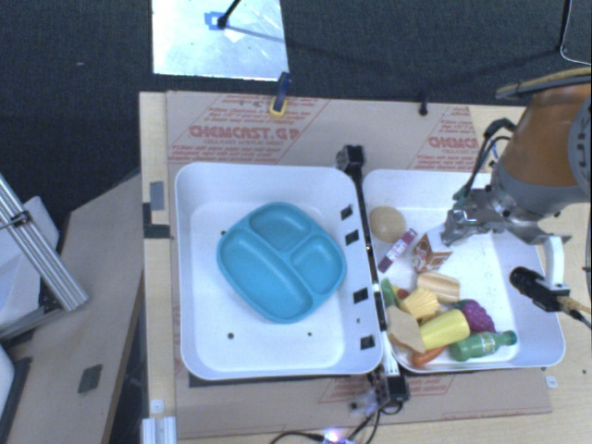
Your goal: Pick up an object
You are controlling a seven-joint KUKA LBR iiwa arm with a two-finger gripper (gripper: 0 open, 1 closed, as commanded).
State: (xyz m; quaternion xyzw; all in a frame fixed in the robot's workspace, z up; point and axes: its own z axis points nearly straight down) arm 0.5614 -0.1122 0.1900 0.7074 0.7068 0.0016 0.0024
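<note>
Beside the gripper (460, 222) lies a small brown-and-white carton (431, 252).

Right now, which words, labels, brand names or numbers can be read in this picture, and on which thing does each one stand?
"CHEMCAST GP", red print, rather blurred, on the brown protective sheet behind the left white bin.
Red print on the same sheet behind the right white bin: too blurred to read.
Small brown and white printed box in the right bin: print too small to read.

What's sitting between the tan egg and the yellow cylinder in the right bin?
In the camera view, a small brown-and-white carton lies between the tan egg and the yellow cylinder.
</note>
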